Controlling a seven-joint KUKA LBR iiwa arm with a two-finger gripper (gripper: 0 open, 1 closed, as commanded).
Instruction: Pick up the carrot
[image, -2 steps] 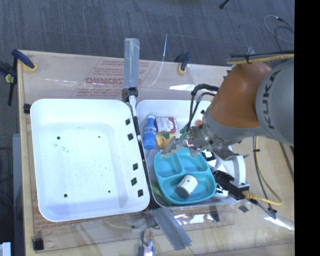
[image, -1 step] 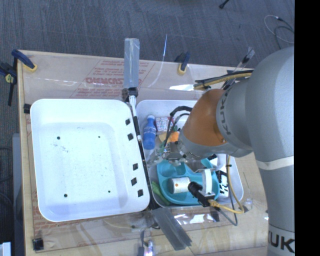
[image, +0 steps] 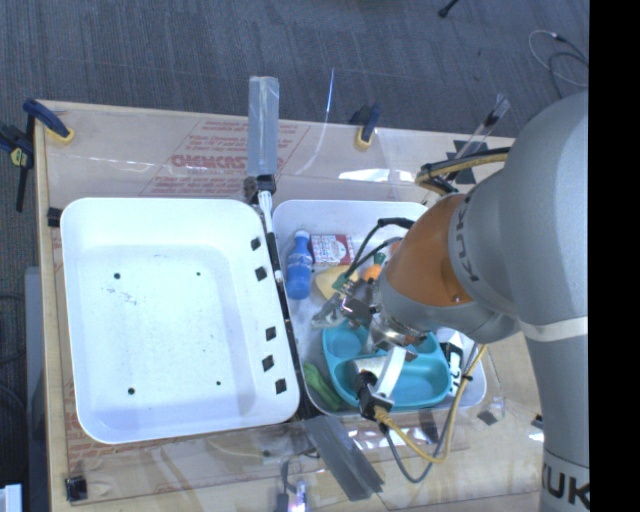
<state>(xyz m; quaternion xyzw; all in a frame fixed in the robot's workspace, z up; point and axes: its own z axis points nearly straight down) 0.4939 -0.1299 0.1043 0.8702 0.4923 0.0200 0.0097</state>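
Peeking out as a small orange sliver, the carrot (image: 374, 266) lies near the middle of the right-hand bin (image: 320, 212). Most of it is hidden under the arm (image: 520, 230), so its shape cannot be made out. The gripper (image: 345, 302) hangs low just beside it, by the rim of a teal bowl (image: 420, 380); whether it is wide or narrow cannot be told. A pale yellow thing (image: 328, 281) lies just to the view's left of the carrot. Farther out, a blue bottle (image: 298, 265) lies along the bin's left wall, next to a red-and-white packet (image: 330, 246) whose print is too small to read. A green thing (image: 316, 380) lies by the bowl. Red lettering (image: 210, 158) on the tabletop (image: 120, 130) looks mirrored and cannot be read. White letters "KU" (image: 562, 490) show low on the arm.
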